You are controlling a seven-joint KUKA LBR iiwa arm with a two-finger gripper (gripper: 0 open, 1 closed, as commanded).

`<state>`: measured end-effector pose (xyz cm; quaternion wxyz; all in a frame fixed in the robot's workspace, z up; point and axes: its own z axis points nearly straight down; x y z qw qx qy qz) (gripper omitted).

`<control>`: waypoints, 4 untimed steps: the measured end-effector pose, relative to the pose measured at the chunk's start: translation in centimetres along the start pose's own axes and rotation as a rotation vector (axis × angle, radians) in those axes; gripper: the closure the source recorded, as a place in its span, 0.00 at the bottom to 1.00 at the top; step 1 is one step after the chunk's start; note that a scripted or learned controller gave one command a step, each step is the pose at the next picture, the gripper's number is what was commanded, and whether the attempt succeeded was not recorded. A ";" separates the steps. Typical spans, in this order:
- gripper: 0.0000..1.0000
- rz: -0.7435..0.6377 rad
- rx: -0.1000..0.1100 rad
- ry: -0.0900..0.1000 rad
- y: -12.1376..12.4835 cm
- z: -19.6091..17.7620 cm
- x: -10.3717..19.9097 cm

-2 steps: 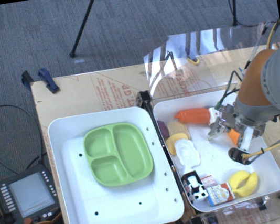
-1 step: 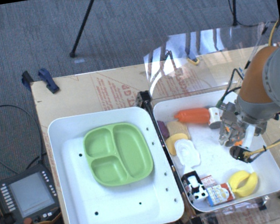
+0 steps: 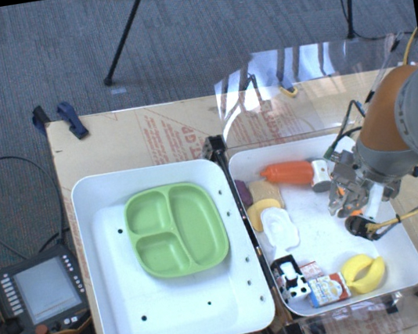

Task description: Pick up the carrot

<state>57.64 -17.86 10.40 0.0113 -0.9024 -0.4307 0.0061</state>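
Dark grey carpet surrounds a bench (image 3: 139,130) topped w/ printed cardboard; tripod legs stand at top, and a teach pendant (image 3: 42,297) lies on the floor at left.

Camera view, left bin (image 3: 114,313): holds a green 3-compartment plate (image 3: 177,228), lying flat near bin centre.

Camera view, right bin (image 3: 401,249): carrot (image 3: 288,173) lies on its side at upper left of the bin, orange, thick end toward the arm. Below it a tan block, a yellow piece and a white item (image 3: 280,229). Front edge: black-white item, small carton (image 3: 325,289), yellow banana-like toy (image 3: 363,272).

Arm enters from right; gripper (image 3: 346,196) hangs over bin's right half, just beside carrot's thick end. Nothing visibly betw. fingers; open/closed state cannot be told
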 end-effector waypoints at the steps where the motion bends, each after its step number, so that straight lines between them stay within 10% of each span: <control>1: 1.00 -0.219 -0.015 -0.002 0.3 1.8 -1.9; 2: 1.00 -0.217 -0.009 0.000 0.3 0.8 -1.9; 3: 1.00 -0.140 -0.025 0.005 -3.4 -7.8 3.7; 4: 1.00 -0.530 -0.016 -0.007 -3.0 -4.2 -4.0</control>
